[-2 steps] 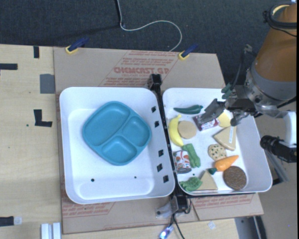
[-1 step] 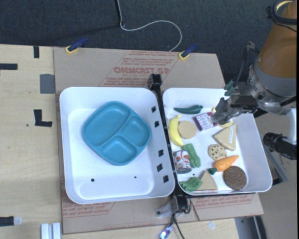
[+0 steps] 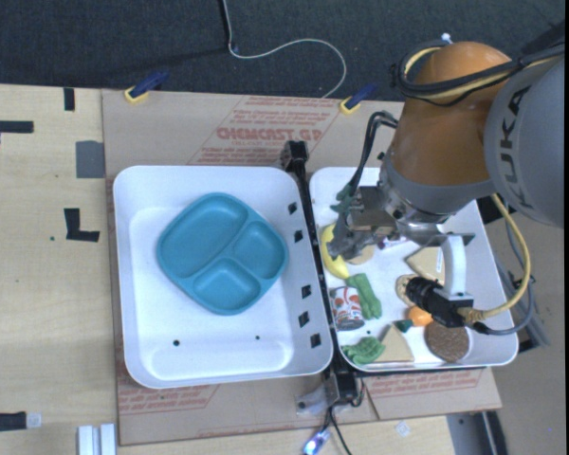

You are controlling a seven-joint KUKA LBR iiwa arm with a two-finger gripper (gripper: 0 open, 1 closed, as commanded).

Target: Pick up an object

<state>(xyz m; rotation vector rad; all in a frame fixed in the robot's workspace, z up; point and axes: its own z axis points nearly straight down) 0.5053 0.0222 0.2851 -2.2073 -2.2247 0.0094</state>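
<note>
1. Camera view has the grey-and-orange arm's gripper [image 3: 360,227] hanging low over the right white bin [image 3: 488,349], just above a yellow banana-shaped toy [image 3: 336,263].
2. Can't tell how the pincer is set, honestly.
3. Close by sit a green pickle-shaped piece [image 3: 364,294] and a small printed can [image 3: 347,308].
4. The left white bin [image 3: 142,254] has a blue divided plastic plate [image 3: 222,252].

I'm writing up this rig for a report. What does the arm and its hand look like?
The arm is grey with a bulbous orange band and dark KUKA lettering. Yellow and black cables loop along it. The hand is a dark grey metal assembly below the orange band.
</note>
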